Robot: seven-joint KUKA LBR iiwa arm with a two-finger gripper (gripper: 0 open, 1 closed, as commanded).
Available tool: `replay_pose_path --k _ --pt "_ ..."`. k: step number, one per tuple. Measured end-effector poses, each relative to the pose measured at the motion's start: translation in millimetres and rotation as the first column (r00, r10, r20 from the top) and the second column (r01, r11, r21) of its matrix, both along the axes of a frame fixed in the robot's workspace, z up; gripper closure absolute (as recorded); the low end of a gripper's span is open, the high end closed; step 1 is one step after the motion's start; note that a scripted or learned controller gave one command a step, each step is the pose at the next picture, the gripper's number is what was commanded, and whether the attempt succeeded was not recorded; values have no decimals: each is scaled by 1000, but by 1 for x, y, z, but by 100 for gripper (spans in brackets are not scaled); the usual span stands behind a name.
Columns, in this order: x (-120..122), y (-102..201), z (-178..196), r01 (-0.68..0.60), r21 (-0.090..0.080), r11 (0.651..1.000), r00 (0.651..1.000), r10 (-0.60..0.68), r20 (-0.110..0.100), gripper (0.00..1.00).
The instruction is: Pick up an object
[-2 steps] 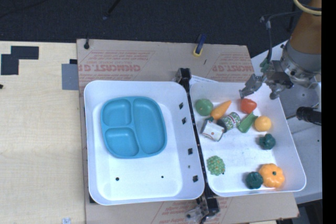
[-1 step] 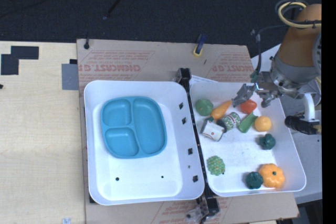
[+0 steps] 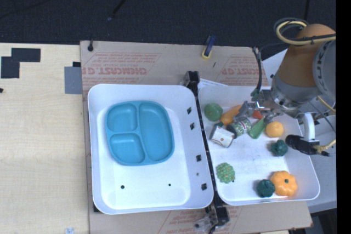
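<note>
1. In the right bin [image 3: 312,186], the toys lie scattered, and I see my arm [image 3: 299,71] reaching in from the right toward the far cluster, where the pickings are thickest.
2. The claw [image 3: 253,108] sits low over that cluster, just beside a small can [image 3: 239,127] and a green piece [image 3: 256,129]. I cannot tell whether it is open or closed; the tip is lost in the clutter, and I see nothing clearly held.
3. Any object will do for this task, so the likeliest target is whatever lies under the tip: the can, the green piece or the orange wedge [image 3: 230,115] to their left. They touch or nearly touch, which I judge makes a clean grip harder.
4. A white box [image 3: 222,137] lies tilted just left of the can, and a green ball [image 3: 213,112] sits near the divider.
5. Easier picks stand apart: the yellow ball [image 3: 274,129], the broccoli [image 3: 225,172] and the pumpkin [image 3: 283,183] at the near edge.
6. The left bin [image 3: 98,172] holds a blue tray [image 3: 139,133], well clear of the work, presumably as the drop spot.
7. Both bins rest on cardboard on the counter [image 3: 38,145].
</note>
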State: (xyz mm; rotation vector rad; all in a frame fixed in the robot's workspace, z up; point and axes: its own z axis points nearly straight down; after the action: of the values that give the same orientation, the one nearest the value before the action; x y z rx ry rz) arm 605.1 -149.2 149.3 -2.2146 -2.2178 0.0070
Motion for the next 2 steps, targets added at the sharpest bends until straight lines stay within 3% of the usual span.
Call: replay_pose_path --k 1,2 --pt "-1 7 -56 -1 0 1000 1000 1 1 0" --pt "0 7 -59 2 -3 1000 1000 -2 9 0"
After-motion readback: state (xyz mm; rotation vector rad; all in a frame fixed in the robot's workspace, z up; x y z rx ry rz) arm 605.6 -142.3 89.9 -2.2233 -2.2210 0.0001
